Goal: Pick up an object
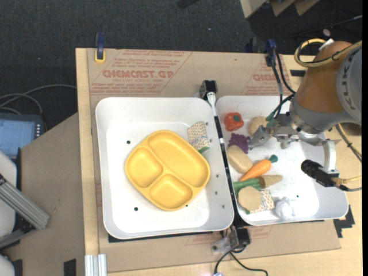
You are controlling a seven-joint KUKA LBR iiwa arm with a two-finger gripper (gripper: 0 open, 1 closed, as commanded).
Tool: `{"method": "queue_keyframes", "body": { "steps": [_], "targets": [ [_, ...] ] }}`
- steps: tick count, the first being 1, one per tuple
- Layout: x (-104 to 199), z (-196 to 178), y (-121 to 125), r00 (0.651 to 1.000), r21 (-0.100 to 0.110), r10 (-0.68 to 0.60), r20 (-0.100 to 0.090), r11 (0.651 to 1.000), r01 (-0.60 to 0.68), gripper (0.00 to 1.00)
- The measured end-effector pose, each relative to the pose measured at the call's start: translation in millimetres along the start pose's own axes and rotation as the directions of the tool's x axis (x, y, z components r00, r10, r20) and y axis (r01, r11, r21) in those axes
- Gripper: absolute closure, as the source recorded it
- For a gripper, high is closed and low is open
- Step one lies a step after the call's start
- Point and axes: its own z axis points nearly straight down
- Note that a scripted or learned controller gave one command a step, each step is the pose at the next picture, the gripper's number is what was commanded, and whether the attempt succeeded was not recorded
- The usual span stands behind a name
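Note:
The right bin [310,203] holds several toy foods: a red tomato [233,121], purple grapes [239,142], a beige potato-like piece [239,161], an orange carrot [256,169] and a round tan slice [250,199]. My gripper [260,134] hangs low over the upper part of this bin, just right of the grapes and below a small tan piece [256,123]. Nothing is visibly held in it. The grey arm with its orange band [322,88] reaches in from the right.
The left bin [109,154] carries a yellow divided plate [167,168] and a small patterned pouch [198,134] at its upper right. A white crumpled item [284,207] and a patterned wrapper [266,200] lie at the right bin's front. A black fitting [318,173] juts in at its right.

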Motion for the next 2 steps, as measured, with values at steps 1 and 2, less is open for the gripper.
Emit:
{"method": "queue_keyframes", "body": {
  "steps": [1, 2],
  "targets": [
    [-8, 55, 70, 1.0, -0.008, -0.004, 0.004, 1.0, 0.004, 0.0],
    [-8, 42, 67, 1.0, -0.008, -0.002, 0.003, 1.0, 0.002, 1.0]
  ]
}}
